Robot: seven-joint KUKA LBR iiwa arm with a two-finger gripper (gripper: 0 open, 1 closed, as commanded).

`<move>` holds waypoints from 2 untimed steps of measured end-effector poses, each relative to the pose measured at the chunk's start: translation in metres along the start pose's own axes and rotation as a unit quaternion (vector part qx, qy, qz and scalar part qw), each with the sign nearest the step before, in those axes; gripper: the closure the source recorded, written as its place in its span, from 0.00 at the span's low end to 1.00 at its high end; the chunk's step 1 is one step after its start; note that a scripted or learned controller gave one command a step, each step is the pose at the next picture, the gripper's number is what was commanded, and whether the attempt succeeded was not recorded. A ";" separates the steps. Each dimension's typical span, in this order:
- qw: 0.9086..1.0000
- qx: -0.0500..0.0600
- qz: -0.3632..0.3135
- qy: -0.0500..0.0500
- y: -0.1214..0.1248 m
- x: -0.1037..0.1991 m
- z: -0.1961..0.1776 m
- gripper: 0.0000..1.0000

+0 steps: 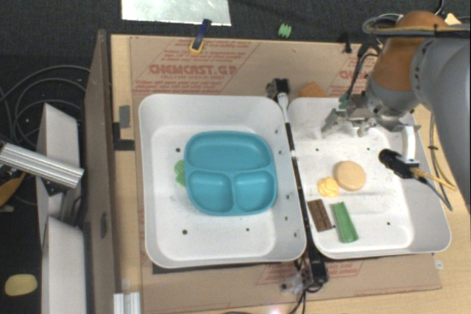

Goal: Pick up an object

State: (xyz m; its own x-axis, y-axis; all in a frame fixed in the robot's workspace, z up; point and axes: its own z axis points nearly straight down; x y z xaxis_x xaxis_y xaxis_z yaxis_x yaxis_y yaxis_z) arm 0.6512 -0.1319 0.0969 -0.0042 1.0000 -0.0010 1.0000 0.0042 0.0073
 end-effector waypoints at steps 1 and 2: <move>1.000 0.006 0.003 0.001 -0.062 -0.009 0.013 0.00; 1.000 -0.001 0.002 -0.002 -0.101 -0.030 -0.095 0.00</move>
State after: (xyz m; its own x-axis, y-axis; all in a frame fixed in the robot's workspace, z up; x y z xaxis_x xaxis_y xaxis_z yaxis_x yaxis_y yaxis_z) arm 0.5499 -0.1623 0.1909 0.0007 1.0000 -0.0043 0.9999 -0.0007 0.0102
